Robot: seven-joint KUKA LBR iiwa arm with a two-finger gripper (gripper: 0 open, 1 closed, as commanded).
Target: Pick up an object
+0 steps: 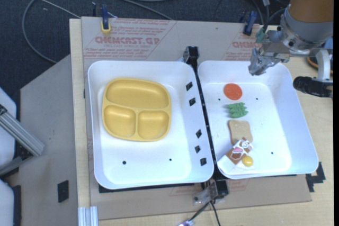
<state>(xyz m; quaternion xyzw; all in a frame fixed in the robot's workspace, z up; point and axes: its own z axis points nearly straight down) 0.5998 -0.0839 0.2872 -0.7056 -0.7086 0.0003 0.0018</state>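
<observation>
Your tool [258, 68] sits over the far edge of the right bin [296, 114], close to its rim. Whether it is spread or closed you cannot tell from this angle; nothing shows between its tips.

Candidates all lie in the right bin, in a rough line down its left-centre: a red-orange disc, likely a toy tomato slice [232, 91], nearest the tool; a small green leafy piece [237, 110] just below it; a tan toy bread slice [240, 130] below that; and at the near end a small red, white and yellow cluster [240, 153], too small to name. The left bin [180, 166] holds a yellow divided plate [136, 109].

Risks as I judge them:

- Everything here is flat and low. A straight descent may close above the piece, or press it to the bin floor and skate over it.
- The tomato slice is round and thin; the tips could squeeze it out sideways.
- Green piece and bread slice lie near each other, and the bread nearly touches the cluster. A grasp there may nudge a neighbour or catch two things at once.
- The tool is close to the far rim. A descent from here without moving inward meets bare plastic, or clips the wall.
- The bin floor is smooth, so a nudged piece may slide toward the divider [197, 108].

Check that a piece is visibly between the tips before calling it a lift.
</observation>
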